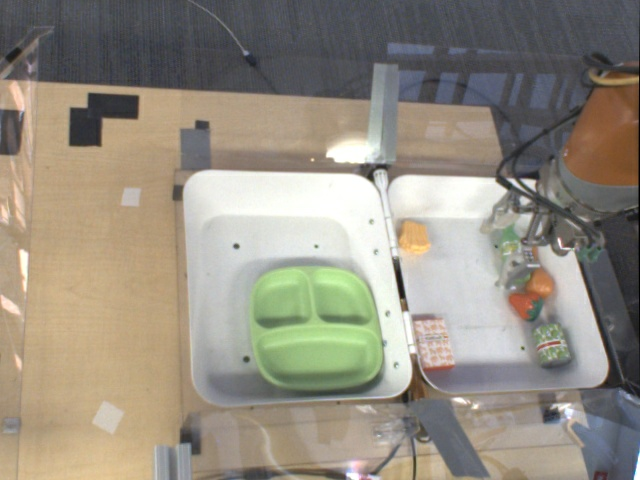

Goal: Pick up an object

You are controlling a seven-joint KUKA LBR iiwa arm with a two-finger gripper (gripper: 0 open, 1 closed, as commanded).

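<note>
One gripper (520, 253) hangs low over the right side of the right bin (455, 200), at the end of a grey arm (600, 138) with an orange band that reaches in from the right edge of the view. Whether it is open or closed cannot be told from above, because metal parts and black cables crowd the wrist. A small green object (509, 239) shows against the gripper's left side, too blurred to tell whether it is gripped or simply lying beneath. Just below the gripper, an orange and red toy (530, 295) lies on the bin floor, close to the tool or touching it. Farther toward the bin's near right corner sits a small can (551, 344) with a green, white and red label, lying tilted. A red and white box (433, 342) rests at the near left corner of the same bin, against the wall. A yellow piece (414, 237) lies near the far left, well apart from the gripper. Across the divider, the left bin (215, 228) holds a green tray (315, 328) with three compartments, set toward the near side. Both bins rest on a pale wooden bench (90, 298).
</note>
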